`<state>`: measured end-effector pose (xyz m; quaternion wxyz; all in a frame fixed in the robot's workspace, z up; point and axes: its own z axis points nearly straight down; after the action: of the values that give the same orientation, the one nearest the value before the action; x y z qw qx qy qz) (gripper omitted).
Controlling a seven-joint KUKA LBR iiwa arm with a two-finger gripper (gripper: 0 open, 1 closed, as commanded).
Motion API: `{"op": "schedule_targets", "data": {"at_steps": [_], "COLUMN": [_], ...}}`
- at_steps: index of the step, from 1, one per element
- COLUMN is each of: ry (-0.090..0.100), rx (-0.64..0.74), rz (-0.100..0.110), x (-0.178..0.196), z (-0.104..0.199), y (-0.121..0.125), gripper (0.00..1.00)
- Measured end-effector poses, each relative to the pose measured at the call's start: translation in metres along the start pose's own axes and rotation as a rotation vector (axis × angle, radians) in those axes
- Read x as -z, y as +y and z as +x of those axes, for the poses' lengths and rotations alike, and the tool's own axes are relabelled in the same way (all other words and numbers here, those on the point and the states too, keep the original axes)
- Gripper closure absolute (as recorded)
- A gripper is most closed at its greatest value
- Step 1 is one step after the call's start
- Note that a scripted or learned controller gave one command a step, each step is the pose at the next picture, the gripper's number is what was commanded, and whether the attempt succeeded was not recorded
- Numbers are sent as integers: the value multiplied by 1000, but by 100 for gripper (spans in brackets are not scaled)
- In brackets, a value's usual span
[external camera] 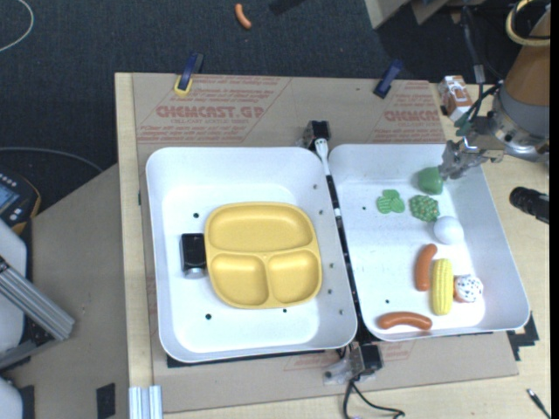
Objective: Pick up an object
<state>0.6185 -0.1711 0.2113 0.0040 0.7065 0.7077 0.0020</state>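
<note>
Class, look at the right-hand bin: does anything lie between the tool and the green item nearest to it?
Nothing visible does. The tool sits right at the upper right edge of the round green item in the right bin. The other toy foods lie further down the bin, on the far side of that item.

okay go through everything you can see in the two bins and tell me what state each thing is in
Gripper: low over the right bin's far end, at the green lump.
Green lump: lying in the bin, beside the gripper.
Yellow tray: upright in the left bin.
Corn cob: lying flat.
Two sausages: lying flat, apart.
White egg: resting loose.
</note>
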Motion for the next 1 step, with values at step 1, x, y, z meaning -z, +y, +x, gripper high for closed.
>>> {"op": "schedule_targets", "data": {"at_steps": [1], "ry": [1], "rx": [-1], "rz": [4], "x": [15], "z": [0], "y": [1], "gripper": [100]}}
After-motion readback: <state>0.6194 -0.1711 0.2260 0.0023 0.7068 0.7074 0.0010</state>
